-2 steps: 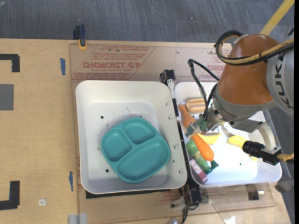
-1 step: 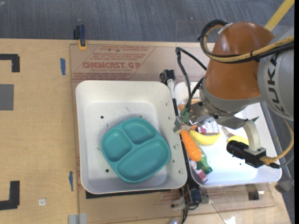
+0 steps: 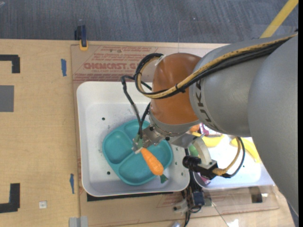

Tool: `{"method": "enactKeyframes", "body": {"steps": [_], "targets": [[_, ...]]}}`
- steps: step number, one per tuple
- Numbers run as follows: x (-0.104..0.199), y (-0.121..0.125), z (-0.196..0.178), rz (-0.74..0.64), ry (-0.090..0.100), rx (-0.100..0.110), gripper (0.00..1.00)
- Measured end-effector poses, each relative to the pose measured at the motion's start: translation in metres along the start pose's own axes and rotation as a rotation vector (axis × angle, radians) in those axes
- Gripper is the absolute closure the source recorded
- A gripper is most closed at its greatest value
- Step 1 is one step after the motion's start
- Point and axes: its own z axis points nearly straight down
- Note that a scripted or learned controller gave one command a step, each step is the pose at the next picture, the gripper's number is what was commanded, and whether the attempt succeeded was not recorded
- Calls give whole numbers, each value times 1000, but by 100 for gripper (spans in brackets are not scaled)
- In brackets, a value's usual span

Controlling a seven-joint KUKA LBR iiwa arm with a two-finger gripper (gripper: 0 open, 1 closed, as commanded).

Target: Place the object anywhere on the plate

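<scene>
Tapered orange carrot (image 3: 152,161) lies on glossy teal sectioned plate (image 3: 124,151)

There are two white bins (image 3: 90,126), one blue-green plate (image 3: 118,150), one orange toy carrot (image 3: 152,161) and one big robot arm (image 3: 227,93).

Red print reading "CHEMCAST" runs across the cardboard sheet (image 3: 113,60) in the upper middle of the frame, just above the white bin; smaller red lines above and beside it are too blurred to read. On the grey arm (image 3: 236,93), right of centre, dark letters "KU" show sideways
</scene>
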Motion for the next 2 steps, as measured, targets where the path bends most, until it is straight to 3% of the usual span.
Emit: {"method": "enactKeyframes", "body": {"steps": [1, 2], "targets": [[-8, 21, -54, -82, -7, -14, 100], [-7, 20, -52, -82, -6, -10, 0]]}}
